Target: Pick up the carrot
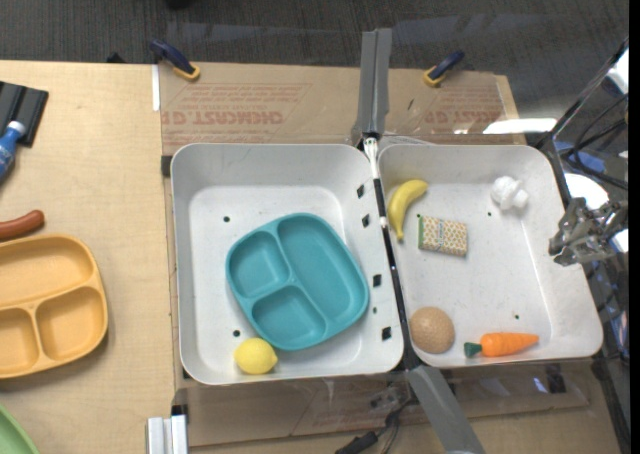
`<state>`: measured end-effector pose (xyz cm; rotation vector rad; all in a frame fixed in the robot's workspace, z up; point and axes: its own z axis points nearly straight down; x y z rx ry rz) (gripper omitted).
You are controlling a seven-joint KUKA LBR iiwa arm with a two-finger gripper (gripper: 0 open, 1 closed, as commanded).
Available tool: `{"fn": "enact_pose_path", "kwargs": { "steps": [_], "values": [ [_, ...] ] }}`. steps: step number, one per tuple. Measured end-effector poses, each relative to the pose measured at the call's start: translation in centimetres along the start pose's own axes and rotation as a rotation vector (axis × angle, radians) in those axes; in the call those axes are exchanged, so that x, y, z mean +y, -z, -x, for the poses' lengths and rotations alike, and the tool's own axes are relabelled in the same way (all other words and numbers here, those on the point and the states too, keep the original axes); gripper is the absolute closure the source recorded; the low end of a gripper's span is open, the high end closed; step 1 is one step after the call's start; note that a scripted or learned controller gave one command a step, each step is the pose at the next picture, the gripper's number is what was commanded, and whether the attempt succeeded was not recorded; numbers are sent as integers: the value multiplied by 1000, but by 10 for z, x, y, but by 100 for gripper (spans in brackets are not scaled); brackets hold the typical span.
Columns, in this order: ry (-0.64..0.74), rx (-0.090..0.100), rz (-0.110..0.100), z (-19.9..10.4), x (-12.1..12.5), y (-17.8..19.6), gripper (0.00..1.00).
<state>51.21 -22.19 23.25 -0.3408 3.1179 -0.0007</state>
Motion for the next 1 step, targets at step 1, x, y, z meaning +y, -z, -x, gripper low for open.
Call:
{"fn": "enact_pose_path", "kwargs": {
  "steps": [1],
  "values": [
    [691, 2, 6, 2, 1, -102, 100]
  ]
}}
